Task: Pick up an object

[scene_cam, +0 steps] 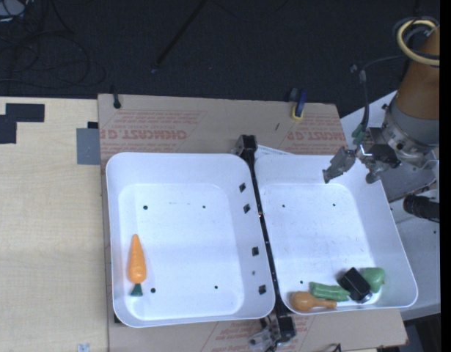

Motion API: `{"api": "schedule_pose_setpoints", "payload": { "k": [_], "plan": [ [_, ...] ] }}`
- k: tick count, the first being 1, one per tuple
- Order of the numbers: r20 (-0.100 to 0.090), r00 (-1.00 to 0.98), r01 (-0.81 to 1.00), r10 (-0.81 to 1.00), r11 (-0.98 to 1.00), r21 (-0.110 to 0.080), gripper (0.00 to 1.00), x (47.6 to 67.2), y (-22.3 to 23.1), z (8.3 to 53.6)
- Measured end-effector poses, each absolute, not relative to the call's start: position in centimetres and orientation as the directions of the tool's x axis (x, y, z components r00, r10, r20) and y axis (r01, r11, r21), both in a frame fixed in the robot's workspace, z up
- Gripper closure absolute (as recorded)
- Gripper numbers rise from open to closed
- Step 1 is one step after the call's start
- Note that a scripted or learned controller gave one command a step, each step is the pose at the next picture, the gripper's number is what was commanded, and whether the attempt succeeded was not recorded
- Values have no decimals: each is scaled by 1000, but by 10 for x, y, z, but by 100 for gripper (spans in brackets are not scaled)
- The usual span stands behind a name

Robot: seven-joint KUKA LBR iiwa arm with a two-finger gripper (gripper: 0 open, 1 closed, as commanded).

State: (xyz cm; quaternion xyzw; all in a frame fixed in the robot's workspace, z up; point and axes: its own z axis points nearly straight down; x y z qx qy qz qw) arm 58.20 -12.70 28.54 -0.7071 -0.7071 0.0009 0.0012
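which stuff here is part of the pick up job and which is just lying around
Belongs to the job:
- end effector, above the right bin's far edge
- toy carrot in the left bin
- orange pear-shaped toy, green pod-shaped toy, black block and green toy, clustered in the right bin

Just lying about:
- cardboard sheet
- blue and yellow clamp
- cables

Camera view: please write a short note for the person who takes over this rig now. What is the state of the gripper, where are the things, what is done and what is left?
Gripper: open, holding nothing, above the far right corner of the right bin.
Left bin: a toy carrot lies near the near left corner.
Right bin: an orange pear-shaped toy, a green pod, a black block and a green lump are crowded along the near edge.
Done: nothing picked up yet.
Left: bring the gripper down on one thing, close, lift.
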Motion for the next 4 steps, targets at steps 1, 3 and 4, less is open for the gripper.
{"api": "schedule_pose_setpoints", "payload": {
  "k": [1,3,4],
  "plan": [
    [-3,-5,1000,1000,5,18,0,632,-97,464],
    [-2,2,1000,1000,-2,-1,0,644,-193,472],
    [-2,1,1000,1000,-1,-1,0,644,-214,482]
  ]
}}
